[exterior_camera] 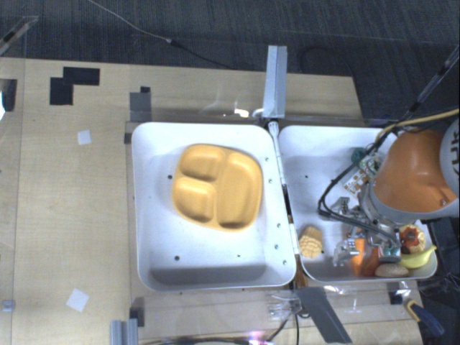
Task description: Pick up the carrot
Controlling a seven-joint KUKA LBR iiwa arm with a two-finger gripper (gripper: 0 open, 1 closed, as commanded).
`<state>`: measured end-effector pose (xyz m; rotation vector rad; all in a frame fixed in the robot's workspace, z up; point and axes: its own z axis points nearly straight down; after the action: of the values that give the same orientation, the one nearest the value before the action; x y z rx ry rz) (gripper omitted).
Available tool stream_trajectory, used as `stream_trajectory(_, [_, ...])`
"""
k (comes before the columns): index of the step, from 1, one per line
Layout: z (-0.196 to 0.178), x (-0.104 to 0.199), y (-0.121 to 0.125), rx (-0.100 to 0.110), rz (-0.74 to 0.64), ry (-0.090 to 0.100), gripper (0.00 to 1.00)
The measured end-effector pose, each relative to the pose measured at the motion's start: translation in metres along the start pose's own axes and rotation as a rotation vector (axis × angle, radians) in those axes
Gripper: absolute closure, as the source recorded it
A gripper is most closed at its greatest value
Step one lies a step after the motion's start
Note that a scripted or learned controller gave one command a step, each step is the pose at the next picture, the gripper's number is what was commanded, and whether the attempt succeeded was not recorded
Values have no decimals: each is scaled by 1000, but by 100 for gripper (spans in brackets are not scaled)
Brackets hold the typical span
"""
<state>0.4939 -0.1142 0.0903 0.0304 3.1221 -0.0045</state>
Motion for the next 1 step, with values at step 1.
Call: stream_trajectory(1, [-13, -4, 1, 1, -6, -10, 100])
